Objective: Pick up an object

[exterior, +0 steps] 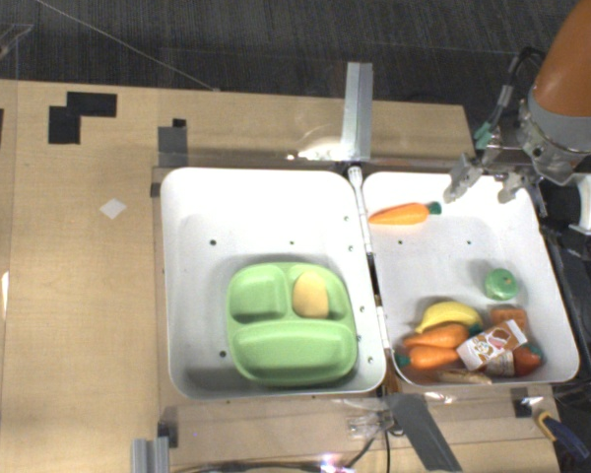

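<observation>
Gripper (488,183) over the right bin's (561,308) far edge — jaws apart, gripping nothing.
A carrot (401,214) lies just left of the gripper — apart from it.

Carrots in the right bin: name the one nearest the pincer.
The lone carrot by the bin's far left corner, green stem toward the pincer; the other carrots lie in the near pile.

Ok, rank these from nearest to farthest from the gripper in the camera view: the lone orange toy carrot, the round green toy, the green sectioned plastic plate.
From the gripper:
1. The lone orange toy carrot, at the right bin's far left corner.
2. The round green toy, mid right bin, toward the arm's side.
3. The green sectioned plastic plate, in the left bin.
</observation>
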Controlling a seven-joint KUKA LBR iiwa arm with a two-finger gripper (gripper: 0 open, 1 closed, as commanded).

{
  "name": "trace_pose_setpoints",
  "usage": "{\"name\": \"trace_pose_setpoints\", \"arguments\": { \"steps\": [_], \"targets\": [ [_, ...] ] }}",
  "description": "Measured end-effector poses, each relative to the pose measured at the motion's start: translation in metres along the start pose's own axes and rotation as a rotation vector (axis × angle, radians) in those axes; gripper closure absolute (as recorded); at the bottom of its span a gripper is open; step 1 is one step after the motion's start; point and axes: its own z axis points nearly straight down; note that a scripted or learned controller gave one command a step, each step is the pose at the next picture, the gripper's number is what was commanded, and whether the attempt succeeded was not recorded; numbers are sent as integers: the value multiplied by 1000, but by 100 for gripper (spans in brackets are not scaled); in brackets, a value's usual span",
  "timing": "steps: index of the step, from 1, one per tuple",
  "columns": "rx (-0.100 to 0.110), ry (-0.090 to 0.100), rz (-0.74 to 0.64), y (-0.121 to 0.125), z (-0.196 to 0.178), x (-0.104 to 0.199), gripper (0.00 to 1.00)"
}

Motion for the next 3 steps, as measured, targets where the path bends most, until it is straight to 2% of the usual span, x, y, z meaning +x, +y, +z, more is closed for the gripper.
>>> {"name": "trace_pose_setpoints", "arguments": {
  "steps": [1,2,3],
  "targets": [
    [-1,0,10,-24,-45,30,0],
    [1,0,12,-35,91,-16,0],
    [2,-1,37,-77,150,-98,0]
  ]
}}
